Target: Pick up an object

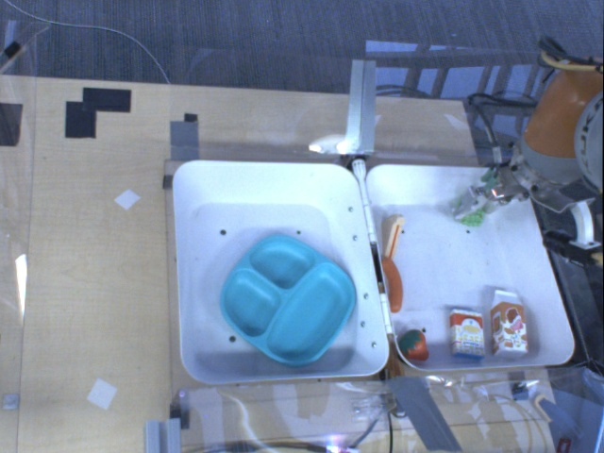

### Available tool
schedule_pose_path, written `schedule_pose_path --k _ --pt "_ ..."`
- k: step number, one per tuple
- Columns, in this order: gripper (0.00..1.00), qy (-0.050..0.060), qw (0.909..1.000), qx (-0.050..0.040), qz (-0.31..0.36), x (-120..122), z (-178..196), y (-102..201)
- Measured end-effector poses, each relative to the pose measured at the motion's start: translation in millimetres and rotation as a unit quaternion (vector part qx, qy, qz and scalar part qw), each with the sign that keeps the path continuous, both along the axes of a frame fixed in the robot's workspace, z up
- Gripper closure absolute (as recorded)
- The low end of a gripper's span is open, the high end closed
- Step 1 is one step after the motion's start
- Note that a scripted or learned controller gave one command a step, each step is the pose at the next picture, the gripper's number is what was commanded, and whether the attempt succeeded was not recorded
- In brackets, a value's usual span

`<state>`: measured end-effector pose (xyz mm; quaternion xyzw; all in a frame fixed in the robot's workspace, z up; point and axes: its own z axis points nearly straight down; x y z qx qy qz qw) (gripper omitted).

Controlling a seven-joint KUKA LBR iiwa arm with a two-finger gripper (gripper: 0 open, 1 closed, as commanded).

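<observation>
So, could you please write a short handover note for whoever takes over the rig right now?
Claw: at the far right of the right bin, low over a small green item. Whether it grips that item cannot be told.
Right bin: an orange brush along the left wall, a red-and-green toy fruit in the near left corner, two small cartons upright at the near edge.
Left bin: a blue divided plate.
Done: nothing is visibly lifted.
Left: secure one object and raise it clear of the bin.
</observation>
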<state>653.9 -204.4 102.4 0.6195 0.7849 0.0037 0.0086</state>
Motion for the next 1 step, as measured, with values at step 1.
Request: schedule_pose_path --k 1 --pt "1.00 0.004 0.9999 0.0018 -0.015 -4.5 84.8 33.2"
